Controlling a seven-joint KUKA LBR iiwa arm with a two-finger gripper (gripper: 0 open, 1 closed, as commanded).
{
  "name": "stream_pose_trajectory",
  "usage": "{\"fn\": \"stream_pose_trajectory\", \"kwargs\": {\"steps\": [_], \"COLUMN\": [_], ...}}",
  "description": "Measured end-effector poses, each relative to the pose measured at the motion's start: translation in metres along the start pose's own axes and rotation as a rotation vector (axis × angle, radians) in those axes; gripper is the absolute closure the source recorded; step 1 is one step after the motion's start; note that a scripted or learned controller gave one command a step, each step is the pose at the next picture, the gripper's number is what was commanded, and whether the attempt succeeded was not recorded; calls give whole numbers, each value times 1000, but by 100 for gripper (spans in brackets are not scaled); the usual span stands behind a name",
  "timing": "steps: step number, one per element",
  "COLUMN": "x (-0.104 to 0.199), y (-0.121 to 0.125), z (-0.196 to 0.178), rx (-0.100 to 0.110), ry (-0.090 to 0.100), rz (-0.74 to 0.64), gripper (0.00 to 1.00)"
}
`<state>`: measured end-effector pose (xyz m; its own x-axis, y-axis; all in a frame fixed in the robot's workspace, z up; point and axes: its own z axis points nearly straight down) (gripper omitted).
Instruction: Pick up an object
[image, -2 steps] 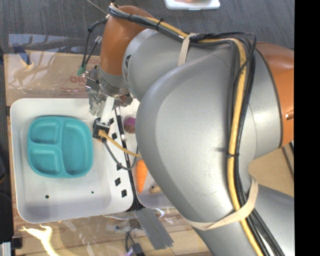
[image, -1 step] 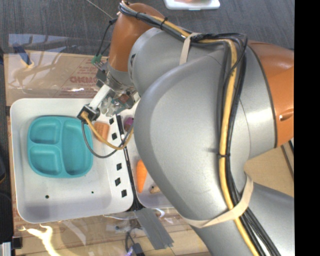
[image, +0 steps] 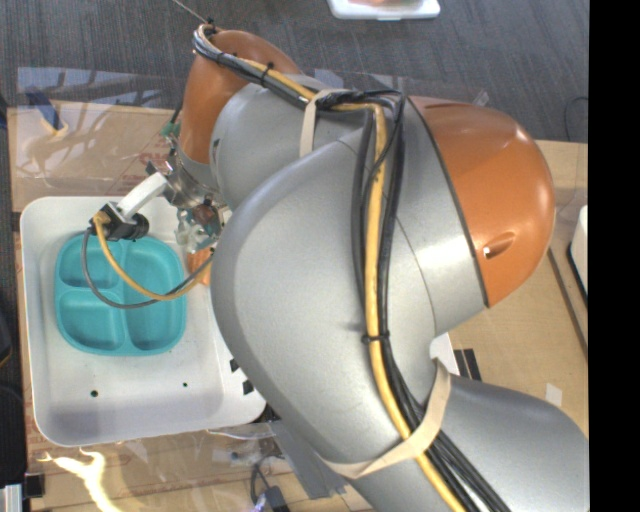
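A blue-green plastic plate (image: 118, 297) with four sections lies flat in the left white bin (image: 60, 400), near the bin's back left corner.

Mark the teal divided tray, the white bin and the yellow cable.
teal divided tray (image: 118, 300), camera view, central divider.
white bin (image: 120, 405), camera view, bare floor below the tray.
yellow cable (image: 372, 250), camera view, run along the arm.

The tray (image: 120, 295) is coloured turquoise. The bin (image: 120, 410) is white. The arm (image: 330, 290) is finished grey with orange bands; yellow and black cables (image: 375, 250) are fitted.
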<state>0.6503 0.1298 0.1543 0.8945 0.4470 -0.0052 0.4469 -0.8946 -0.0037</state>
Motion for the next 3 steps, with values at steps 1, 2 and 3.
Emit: {"fn": "stream_pose_trajectory", "kwargs": {"steps": [1, 2, 3], "x": [2, -51, 13], "y": [-66, -127, -92], "z": [-32, -24, -19], "rx": [0, 0, -3], "ry": [5, 1, 2], "rz": [254, 252, 230], "gripper": [100, 100, 100]}}
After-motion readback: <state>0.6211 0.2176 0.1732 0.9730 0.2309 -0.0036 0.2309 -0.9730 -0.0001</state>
